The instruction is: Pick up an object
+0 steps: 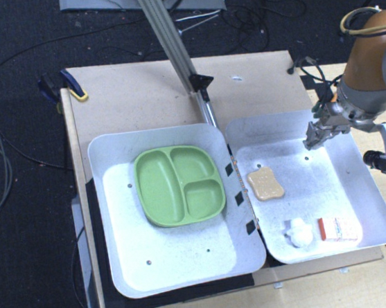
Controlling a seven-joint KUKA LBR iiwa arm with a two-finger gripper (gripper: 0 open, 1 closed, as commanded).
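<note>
White wad [300,232] and carton [339,229] lie nearest; toast [265,184] mid-bin; claw [314,135] hovers beyond, grip unreadable.

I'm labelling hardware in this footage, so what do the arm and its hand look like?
The arm is a rounded grey body with a broad orange band above the wrist, and a thin yellowish cable loops over its top. Dark cables run along its left side down toward the hand, a small grey and dark metal piece. Its details are too small to make out.
</note>
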